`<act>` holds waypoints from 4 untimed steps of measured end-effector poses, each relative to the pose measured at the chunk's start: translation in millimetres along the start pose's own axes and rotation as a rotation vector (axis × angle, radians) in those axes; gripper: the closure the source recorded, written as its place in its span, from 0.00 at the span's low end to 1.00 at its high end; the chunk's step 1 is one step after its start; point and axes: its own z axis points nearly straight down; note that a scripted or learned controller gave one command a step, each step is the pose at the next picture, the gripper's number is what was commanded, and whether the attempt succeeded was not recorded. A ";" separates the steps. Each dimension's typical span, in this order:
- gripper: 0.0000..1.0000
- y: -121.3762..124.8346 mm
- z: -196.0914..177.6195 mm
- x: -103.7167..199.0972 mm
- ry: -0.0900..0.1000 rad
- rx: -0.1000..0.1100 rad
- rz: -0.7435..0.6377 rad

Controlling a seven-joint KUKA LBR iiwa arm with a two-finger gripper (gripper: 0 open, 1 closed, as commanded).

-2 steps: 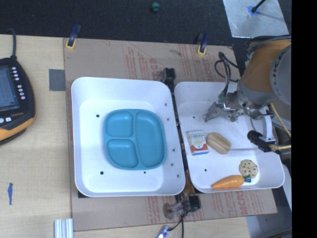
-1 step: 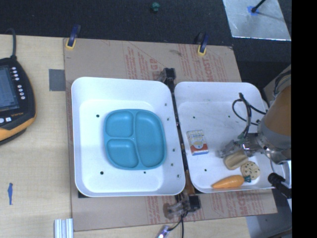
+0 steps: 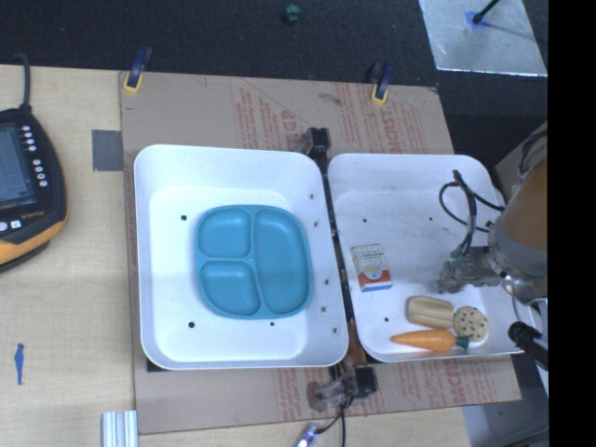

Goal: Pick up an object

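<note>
Bread roll (image 3: 429,311), cookie (image 3: 470,323) and carrot (image 3: 426,340) crowd the right bin's (image 3: 400,170) near edge. My gripper (image 3: 463,270) hovers just beyond, grip state indiscernible; I fear a descent nudging one aside.

Grey arm with orange band (image 3: 527,214): cut off at the right side; only part of the wrist shows.
Two-finger gripper (image 3: 458,274): small and dark against the right white bin (image 3: 410,180); finger spacing too unclear to tell.
Black and orange handheld pendant (image 3: 24,189): cut by the left edge.
Small carton with red and blue print (image 3: 371,267): label too small to read.
Silver metal bracket (image 3: 119,426): cut by the bottom edge.
</note>
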 end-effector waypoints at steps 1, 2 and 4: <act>1.00 35.6 -91.5 4.1 0.001 -0.003 0.005; 1.00 102.4 -123.8 90.2 0.003 -0.002 0.005; 0.00 46.5 -33.2 84.9 0.001 0.001 0.004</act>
